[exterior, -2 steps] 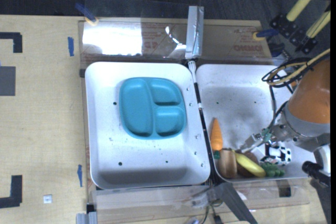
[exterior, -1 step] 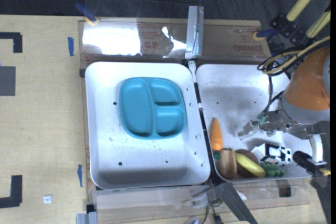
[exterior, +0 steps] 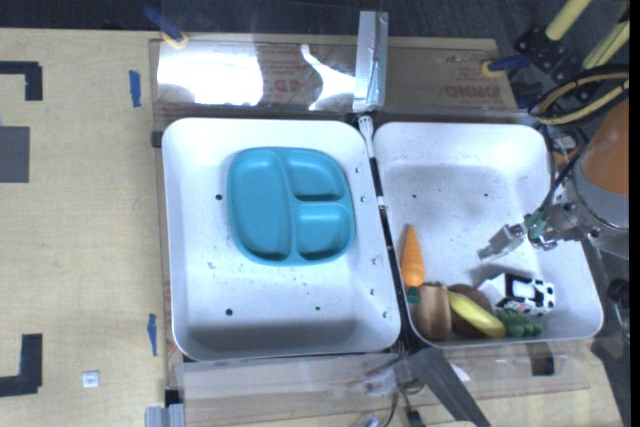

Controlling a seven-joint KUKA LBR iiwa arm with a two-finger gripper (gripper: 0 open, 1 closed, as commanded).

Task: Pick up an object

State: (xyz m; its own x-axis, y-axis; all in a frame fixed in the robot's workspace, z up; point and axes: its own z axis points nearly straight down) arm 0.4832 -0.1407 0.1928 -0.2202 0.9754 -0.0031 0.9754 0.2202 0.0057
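1. Along the right bin's [exterior: 470,155] front edge lie our candidates: carrot [exterior: 412,257], banana [exterior: 476,314], black-and-white toy [exterior: 527,293].
2. Our pincer [exterior: 512,237] hangs released, grasping nothing, just above the toy.
3. We should descend straight, centring on one item, clear of the wall.

I see 2 white bins [exterior: 190,315] of smooth, faintly speckled plastic, a matt blue plastic tray [exterior: 290,205], and glossy toy food [exterior: 475,313] below the metallic pincer [exterior: 505,240].
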